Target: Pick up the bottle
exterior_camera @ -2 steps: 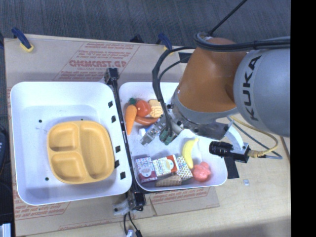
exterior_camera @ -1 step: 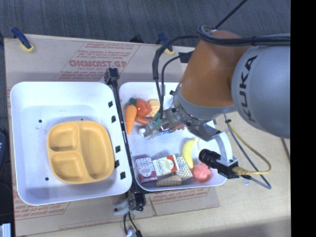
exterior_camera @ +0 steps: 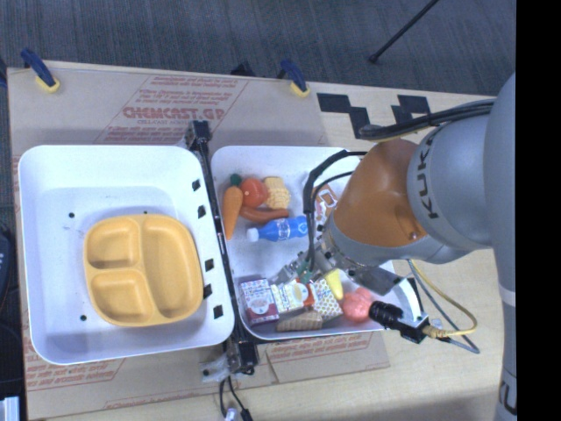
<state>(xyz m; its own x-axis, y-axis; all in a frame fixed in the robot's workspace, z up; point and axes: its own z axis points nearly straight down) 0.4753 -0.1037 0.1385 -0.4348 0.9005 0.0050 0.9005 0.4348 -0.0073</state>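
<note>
Reaching in from the right, the grey arm with its orange band [exterior_camera: 377, 204] hangs low over the right-hand shallow white bin [exterior_camera: 263, 158], and its two-finger gripper [exterior_camera: 305, 268] sits down among the clutter near the middle of that bin; whether it is parted or closed cannot be told, since the wrist hides it. Just to the left of the orange band lies the small clear plastic bottle with a blue label and white cap [exterior_camera: 279, 230], on its side, cap pointing left, a little beyond the gripper and apart from it. Touching the bottle's far side is a reddish-brown sausage-shaped toy [exterior_camera: 265, 214], and beyond that sit a round orange-red toy tomato [exterior_camera: 252, 189] and a pale yellow toy corn cob [exterior_camera: 277, 189]. An orange toy carrot [exterior_camera: 231, 210] lies lengthwise along the bin's left wall. At the near edge of the same bin are a small flat printed snack box [exterior_camera: 262, 300], a tan waffle cone [exterior_camera: 300, 323], a pink rounded toy [exterior_camera: 357, 305] and a small yellow piece [exterior_camera: 334, 283]. The left-hand shallow white bin [exterior_camera: 53, 169] holds a yellow plastic plate with three compartments [exterior_camera: 142, 268], lying flat. Both bins rest on a sheet of brown cardboard with red print [exterior_camera: 175, 103], held at its far edge by blue and yellow clamps [exterior_camera: 294, 75].
</note>
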